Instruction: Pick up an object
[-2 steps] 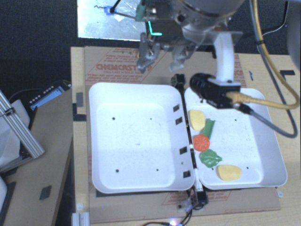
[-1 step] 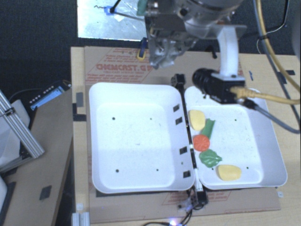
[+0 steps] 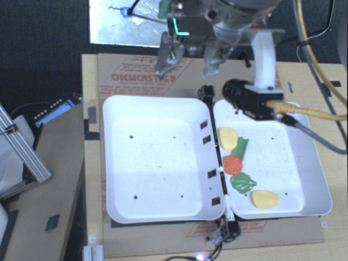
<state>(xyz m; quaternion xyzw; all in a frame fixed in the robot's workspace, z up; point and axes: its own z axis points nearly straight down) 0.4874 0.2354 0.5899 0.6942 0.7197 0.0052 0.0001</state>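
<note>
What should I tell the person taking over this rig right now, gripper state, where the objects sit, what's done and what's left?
Two-finger gripper: open, holding nothing, raised above the bench beyond the far edge of the bins.
Objects: all lie in the right white bin, near its left wall. From far to near: yellow rounded piece, dark green strip, red round piece, green leafy piece, second yellow piece.
Left white bin: sits beside it.
Done: nothing picked yet.
Left: move over the right bin, descend, grasp one object, lift.
</note>
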